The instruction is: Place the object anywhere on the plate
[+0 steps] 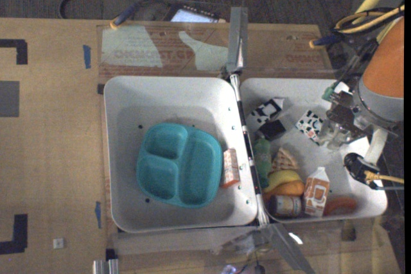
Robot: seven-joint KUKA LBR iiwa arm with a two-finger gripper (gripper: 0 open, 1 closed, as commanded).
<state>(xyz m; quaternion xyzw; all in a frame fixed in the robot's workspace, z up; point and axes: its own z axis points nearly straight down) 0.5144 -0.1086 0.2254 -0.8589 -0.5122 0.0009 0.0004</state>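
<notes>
A: Two white bins on the desk. Left bin has the teal plate, three compartments, sitting flat a bit right of centre. Small orange-red packet lies just beside the plate's right edge, up against the bin wall.

B: Which object is the task's?

A: Can't tell from this. Right bin holds the clutter: two black-and-white patterned blocks, a green bottle, a wedge like a sandwich, a yellow banana, an orange fruit, a can on its side, a small orange-and-white carton standing up, and a red sausage-shaped piece.

B: Tool state?

A: Tool hangs over the right bin's upper right, just beside the second patterned block. Cannot tell whether it is wide or narrow; too blurred. Nothing visibly gripped.
</notes>
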